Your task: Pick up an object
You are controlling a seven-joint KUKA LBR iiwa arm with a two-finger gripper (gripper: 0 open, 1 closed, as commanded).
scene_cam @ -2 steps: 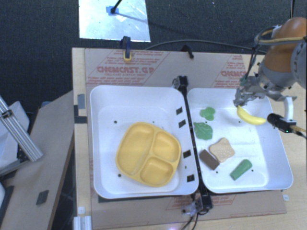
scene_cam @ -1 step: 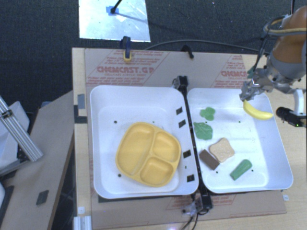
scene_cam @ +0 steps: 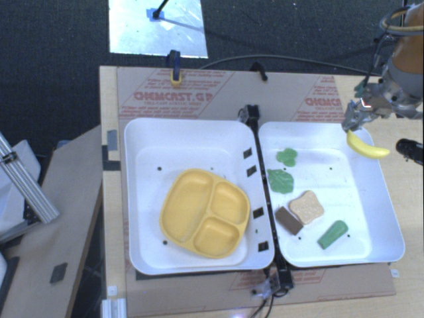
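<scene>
Over the far right corner of the right bin [scene_cam: 381, 191], my arm [scene_cam: 405, 58] reaches in from the right edge, wrist angled downward and toward the left, with the pincer [scene_cam: 352, 121] hanging just above the bin's rim. Directly below its tip lies the banana [scene_cam: 366, 146], curved along the bin's upper right edge; whether my pincer touches it, or how wide it stands, I cannot tell from this angle, and nothing is seen gripped in it. Elsewhere in the same bin rest two green leafy pieces [scene_cam: 281, 172] near the divider, a slice of toast [scene_cam: 307, 207] with a brown block [scene_cam: 288, 220] touching its left side, and a green cylinder [scene_cam: 332, 234] toward the near right. The left bin [scene_cam: 142, 177] carries a yellow divided tray [scene_cam: 205, 212], tilted slightly within it. Both bins sit side by side on the bench [scene_cam: 126, 85], atop a sheet printed with red lettering.
</scene>
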